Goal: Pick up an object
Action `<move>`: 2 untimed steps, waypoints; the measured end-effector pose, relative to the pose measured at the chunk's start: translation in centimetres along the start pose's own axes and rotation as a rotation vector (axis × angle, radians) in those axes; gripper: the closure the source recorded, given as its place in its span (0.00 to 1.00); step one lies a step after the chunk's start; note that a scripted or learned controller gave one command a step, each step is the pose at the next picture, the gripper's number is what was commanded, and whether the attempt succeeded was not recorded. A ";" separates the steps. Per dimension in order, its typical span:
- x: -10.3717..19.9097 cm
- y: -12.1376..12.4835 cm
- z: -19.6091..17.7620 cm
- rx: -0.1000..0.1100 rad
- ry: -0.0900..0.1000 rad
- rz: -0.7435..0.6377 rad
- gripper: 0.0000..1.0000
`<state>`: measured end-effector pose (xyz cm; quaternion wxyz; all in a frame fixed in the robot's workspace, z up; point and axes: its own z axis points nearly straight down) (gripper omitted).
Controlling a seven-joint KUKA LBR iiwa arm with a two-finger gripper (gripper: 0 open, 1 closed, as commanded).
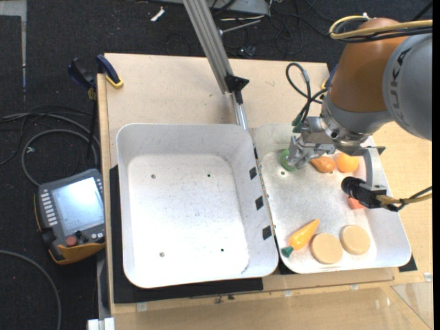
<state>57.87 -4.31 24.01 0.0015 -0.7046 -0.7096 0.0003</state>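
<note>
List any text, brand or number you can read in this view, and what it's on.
"KU": large pale letters on the grey arm link, cut off at the picture's edge.
Teach pendant beside the bench: its screen and buttons are too small and blurred to read.
Nothing readable on either white bin or the objects.

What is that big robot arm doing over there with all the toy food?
The robot arm has reached into the right bin and its gripper is down at the far end, right by a green thing and some orange pieces. It is trying to pick something up, but I cannot tell if it has anything yet. A toy carrot and two round tan discs lie nearer the front of that bin. The left bin sits beside it.
</note>
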 end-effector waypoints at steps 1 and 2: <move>5.2 -2.1 1.2 0.001 0.000 -0.001 1.00; 10.2 -4.6 0.4 0.000 0.001 -0.001 1.00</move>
